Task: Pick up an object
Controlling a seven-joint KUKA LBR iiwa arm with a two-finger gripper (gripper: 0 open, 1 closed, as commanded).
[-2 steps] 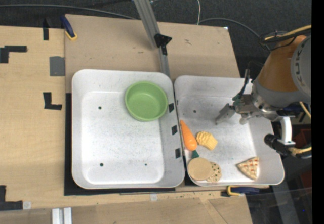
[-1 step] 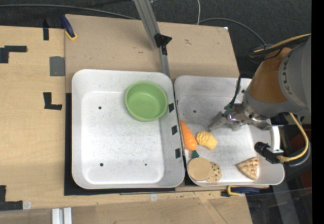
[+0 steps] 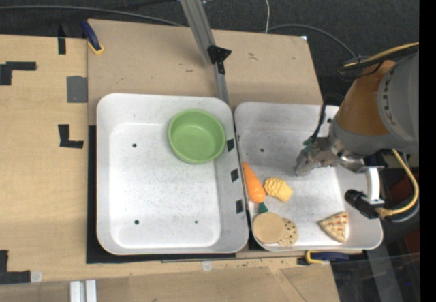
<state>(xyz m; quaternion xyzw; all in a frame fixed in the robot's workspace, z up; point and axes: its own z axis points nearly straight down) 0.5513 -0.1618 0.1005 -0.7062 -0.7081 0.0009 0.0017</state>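
In the right bin [image 3: 272, 123], a carrot [image 3: 253, 184], a corn piece [image 3: 278, 189], a round cookie [image 3: 274, 229] and a pizza slice [image 3: 335, 226] lie near the front. The gripper [image 3: 308, 159] hangs low over bare floor just right of the corn; whether its jaws are open cannot be told. A green bowl [image 3: 196, 136] sits in the left bin [image 3: 116, 178].

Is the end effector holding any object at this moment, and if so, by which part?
Nothing is held. The end effector is over a bare part of the right bin, apart from the corn and carrot.
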